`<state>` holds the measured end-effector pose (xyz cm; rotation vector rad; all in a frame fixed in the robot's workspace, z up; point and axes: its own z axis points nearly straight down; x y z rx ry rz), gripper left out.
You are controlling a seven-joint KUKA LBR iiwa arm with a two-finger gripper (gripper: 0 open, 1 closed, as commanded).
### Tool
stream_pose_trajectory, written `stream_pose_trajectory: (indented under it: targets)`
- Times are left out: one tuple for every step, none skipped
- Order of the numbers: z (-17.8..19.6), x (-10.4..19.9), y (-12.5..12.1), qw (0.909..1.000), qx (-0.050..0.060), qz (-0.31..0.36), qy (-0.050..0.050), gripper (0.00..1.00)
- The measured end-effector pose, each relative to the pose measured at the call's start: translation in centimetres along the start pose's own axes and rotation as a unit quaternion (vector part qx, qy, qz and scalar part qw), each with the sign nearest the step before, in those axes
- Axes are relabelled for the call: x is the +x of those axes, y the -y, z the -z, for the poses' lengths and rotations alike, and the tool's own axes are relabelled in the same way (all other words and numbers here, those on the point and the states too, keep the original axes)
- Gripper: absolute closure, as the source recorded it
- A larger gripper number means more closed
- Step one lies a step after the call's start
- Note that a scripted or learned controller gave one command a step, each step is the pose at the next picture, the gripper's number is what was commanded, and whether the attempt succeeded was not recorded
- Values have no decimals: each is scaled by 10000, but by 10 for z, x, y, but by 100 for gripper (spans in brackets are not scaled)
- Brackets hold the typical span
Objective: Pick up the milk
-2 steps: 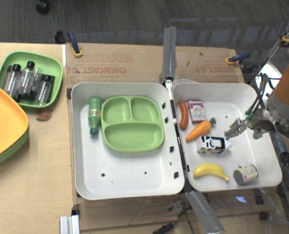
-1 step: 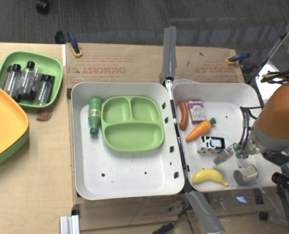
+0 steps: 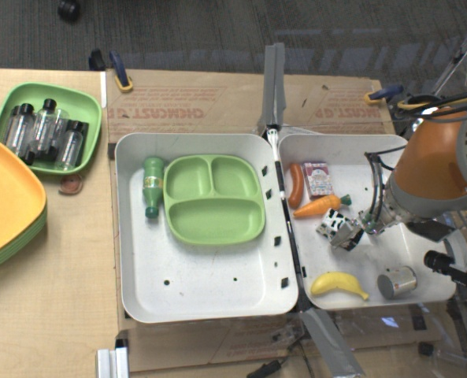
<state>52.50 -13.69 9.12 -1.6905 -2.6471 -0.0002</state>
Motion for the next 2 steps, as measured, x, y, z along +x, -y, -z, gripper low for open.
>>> stream_pose_trajectory:
  targets:
    - [9, -1, 1, 10000, 8, -17, -6, 100]
    - [99, 65, -61, 9807, 13, -1955, 7, 100]
